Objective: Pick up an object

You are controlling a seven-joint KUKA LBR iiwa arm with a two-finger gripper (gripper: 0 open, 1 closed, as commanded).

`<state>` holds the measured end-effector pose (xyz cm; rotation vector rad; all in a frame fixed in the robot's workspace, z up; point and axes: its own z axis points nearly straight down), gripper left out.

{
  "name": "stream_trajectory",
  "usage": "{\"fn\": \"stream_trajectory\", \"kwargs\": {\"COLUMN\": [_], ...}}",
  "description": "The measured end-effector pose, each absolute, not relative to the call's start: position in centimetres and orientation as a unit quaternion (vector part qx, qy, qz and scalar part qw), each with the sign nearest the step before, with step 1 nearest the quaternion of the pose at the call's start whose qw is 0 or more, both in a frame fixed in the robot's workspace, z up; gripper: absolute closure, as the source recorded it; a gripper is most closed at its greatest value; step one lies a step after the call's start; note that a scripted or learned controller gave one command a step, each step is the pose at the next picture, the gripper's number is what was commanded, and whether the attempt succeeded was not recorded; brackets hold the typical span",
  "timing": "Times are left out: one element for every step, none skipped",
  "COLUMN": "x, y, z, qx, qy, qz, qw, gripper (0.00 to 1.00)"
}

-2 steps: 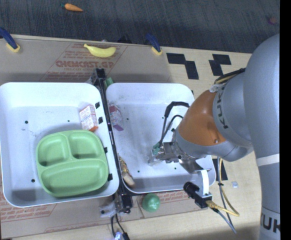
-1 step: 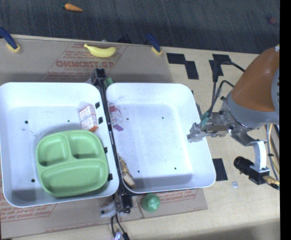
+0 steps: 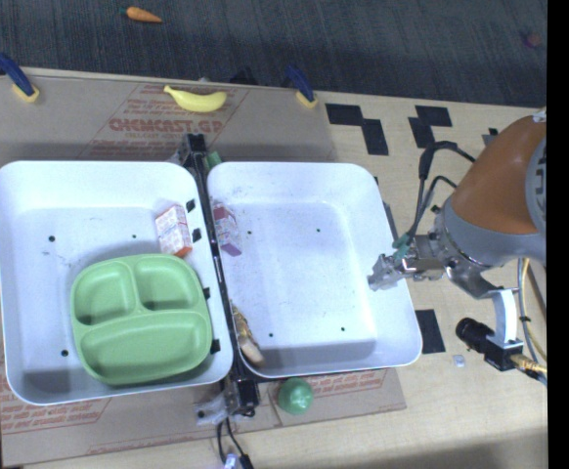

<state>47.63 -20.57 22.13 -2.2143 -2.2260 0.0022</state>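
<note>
The gripper (image 3: 384, 274) hangs at the right bin's (image 3: 294, 189) right rim; its grip state cannot be told. A cardboard sheet (image 3: 118, 125) underlies 2 bins, with dark carpet (image 3: 265, 18) across the top of the frame.

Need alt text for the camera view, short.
Two white bins sit side by side; the left bin holds a green divided tray and a small carton. The arm's end effector is at the right bin's right rim. A yellow banana lies behind the bins, a green ball in front.
</note>
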Motion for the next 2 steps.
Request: {"fn": "stream_trajectory", "kwargs": {"x": [47.7,47.8], "y": [-21.1,-21.2], "z": [22.5,25.6], "qx": [-0.705,-0.705], "qy": [-0.709,-0.709], "qz": [0.0002,-0.0006], "qw": [0.0,-0.002], "gripper": [1.0,1.0]}}
